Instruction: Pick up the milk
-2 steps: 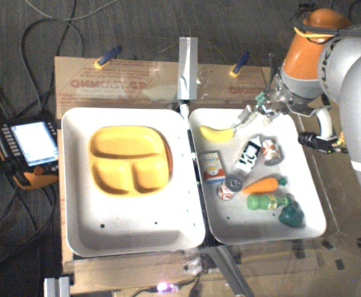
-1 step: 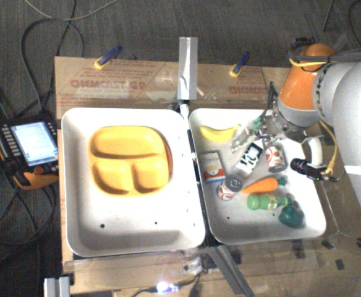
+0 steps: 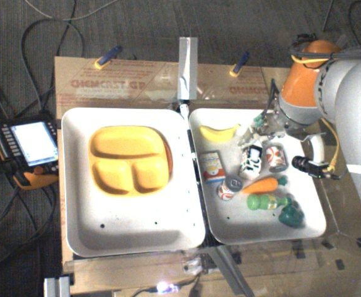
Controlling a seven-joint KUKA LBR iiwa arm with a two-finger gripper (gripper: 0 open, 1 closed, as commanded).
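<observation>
gripper (image 3: 262, 127) sits just above the milk (image 3: 251, 160) in the right bin (image 3: 310, 224) - honestly can't tell whether it's open or holding anything.

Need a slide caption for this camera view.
Gripper above the right bin near the milk; yellow tray in left bin.

Dark carpet floor (image 3: 137, 11); black cables (image 3: 44, 17), seemingly loose.
</observation>
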